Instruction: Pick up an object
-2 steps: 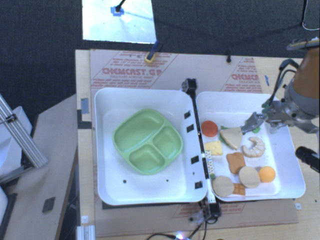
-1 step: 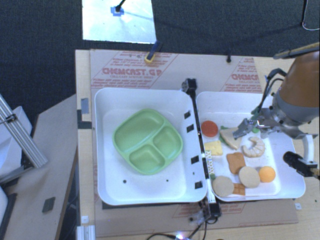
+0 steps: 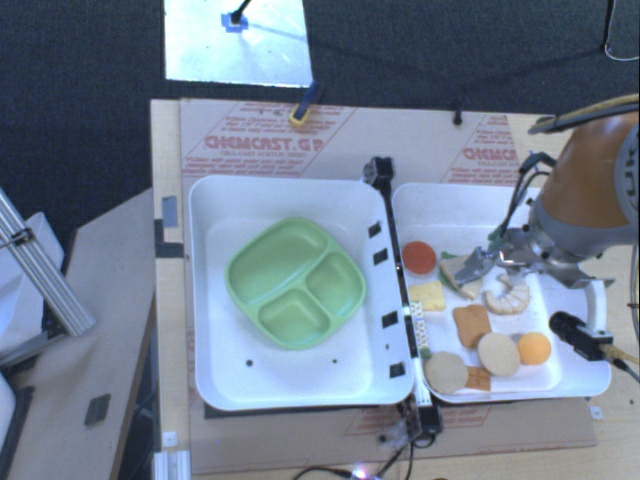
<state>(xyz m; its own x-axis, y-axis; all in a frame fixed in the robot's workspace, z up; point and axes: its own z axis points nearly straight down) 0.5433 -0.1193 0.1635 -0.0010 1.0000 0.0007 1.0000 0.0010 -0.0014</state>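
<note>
You are at the approach step of the pick; the gripper (image 3: 478, 266) hangs low over the upper middle of the right bin (image 3: 573, 380), just beside a green and white wedge (image 3: 462, 275) and near the pale curled piece (image 3: 507, 296); nothing can be seen between its fingers, so count nothing as picked yet; whether the tool is spread or closed you cannot tell from this slant, since the wrist hides it.

The next move, as I judge it, calls for you to settle on one piece, centre the fingers over it, come straight down and close; the pieces lie close together, so a stray finger may nudge a neighbour instead of gripping.

The right bin holds all the candidates: a red disc (image 3: 419, 258) near the divider; a yellow block (image 3: 428, 296) below it; an orange-brown slab (image 3: 471, 325); a pale round piece (image 3: 498, 353) touching a small orange ball (image 3: 534, 349); a tan round piece (image 3: 446, 372) at the lower left corner, with a small brown piece (image 3: 478, 378) beside it.

The left bin (image 3: 220, 368) holds a green divided plate (image 3: 295, 282), lying flat, with three compartments, well apart from the arm.
</note>
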